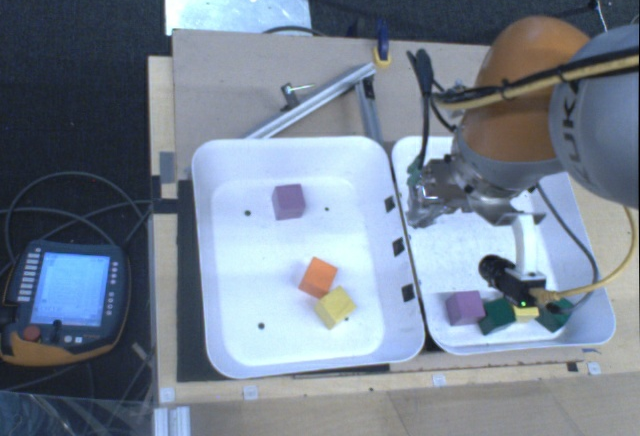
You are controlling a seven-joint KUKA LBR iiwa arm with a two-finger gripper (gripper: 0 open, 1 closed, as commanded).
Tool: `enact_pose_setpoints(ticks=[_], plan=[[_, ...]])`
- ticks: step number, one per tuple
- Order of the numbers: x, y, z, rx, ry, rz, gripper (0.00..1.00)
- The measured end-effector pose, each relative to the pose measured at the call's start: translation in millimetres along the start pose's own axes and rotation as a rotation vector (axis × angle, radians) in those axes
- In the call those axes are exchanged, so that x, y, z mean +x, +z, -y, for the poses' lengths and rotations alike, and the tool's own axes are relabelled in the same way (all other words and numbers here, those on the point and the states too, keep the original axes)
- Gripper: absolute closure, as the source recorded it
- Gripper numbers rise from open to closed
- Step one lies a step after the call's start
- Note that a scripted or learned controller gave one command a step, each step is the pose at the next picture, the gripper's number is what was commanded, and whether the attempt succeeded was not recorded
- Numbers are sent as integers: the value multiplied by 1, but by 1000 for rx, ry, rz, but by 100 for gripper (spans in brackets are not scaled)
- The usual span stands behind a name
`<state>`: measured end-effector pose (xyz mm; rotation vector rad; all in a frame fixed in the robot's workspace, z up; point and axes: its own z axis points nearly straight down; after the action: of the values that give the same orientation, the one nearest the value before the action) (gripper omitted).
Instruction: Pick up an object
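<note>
Pincer (432, 194) poised over the right bin (450, 249) at the bin's 10 o'clock sector, close to the dividing rims; whether it is open or closed cannot be told, and nothing is seen gripped in it. The arm (600, 114) enters from 3 o'clock and covers the bin's upper part. Candidate objects in the right bin lie along its near wall: a mauve cube (463, 307) at 7 o'clock, and just beside it, at 6 o'clock, a green block (496, 315); both are well apart from the pincer. The left bin (240, 254) holds three cubes: a purple cube (288, 201) toward 12 o'clock, an orange cube (318, 276) near the centre, and a yellow cube (335, 307) just beside the orange one at its 5 o'clock. Both bins rest side by side on the bench (480, 394). A teach pendant (65, 299) lies off the bench at 9 o'clock.
</note>
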<state>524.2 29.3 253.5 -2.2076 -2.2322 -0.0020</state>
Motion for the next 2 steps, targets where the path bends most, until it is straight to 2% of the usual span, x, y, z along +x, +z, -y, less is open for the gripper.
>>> enact_pose_setpoints(ticks=[1,2], plan=[[54,8,6,0,-1,0,100],[70,22,25,0,4,1,100]])
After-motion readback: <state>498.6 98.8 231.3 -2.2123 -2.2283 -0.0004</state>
